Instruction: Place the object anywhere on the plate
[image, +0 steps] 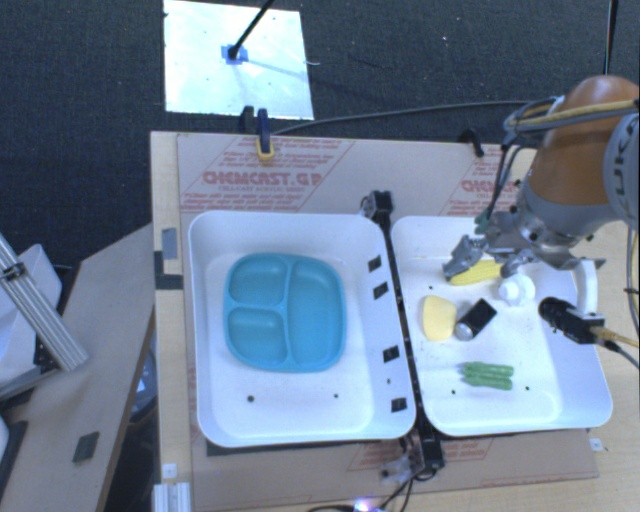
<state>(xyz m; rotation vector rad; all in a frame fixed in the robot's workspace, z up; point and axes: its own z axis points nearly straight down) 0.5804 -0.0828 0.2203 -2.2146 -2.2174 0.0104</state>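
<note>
- Light wooden bench (120, 300), topped by a clear sheet with red lettering (260, 178).
- Two shallow white plastic bins on it: left (215, 400), right (570, 400), touching.

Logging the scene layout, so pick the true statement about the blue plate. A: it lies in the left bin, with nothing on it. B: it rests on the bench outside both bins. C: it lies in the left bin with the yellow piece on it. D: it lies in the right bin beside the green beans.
A: the blue plate sits bare in the left bin; the food items lie in the right bin.
</note>
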